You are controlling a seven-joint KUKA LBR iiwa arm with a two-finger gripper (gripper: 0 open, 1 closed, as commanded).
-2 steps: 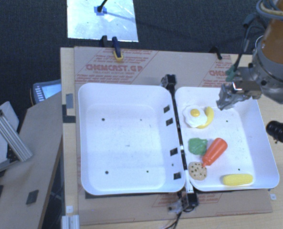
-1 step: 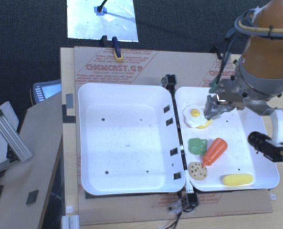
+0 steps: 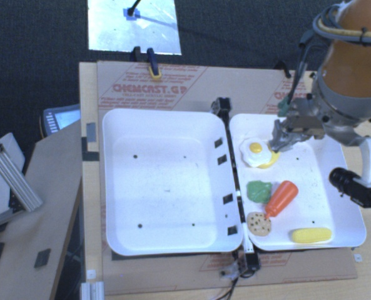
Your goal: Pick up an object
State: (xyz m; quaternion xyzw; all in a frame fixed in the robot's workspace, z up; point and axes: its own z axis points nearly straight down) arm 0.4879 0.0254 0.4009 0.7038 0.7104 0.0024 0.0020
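The right bin holds a toy fried egg, a green leafy piece, an orange carrot, a round cookie and a yellow oblong piece. My gripper hangs low over the bin's upper part, right beside the egg's right edge. Its fingers point down and left toward the egg, and I cannot tell whether anything is between them. The arm's grey body and orange band stand above it at the upper right.
The left bin lies beside the right one, split from it by a black clip strip. A black fixture juts in at the right bin's right rim. Cardboard lies under both bins.
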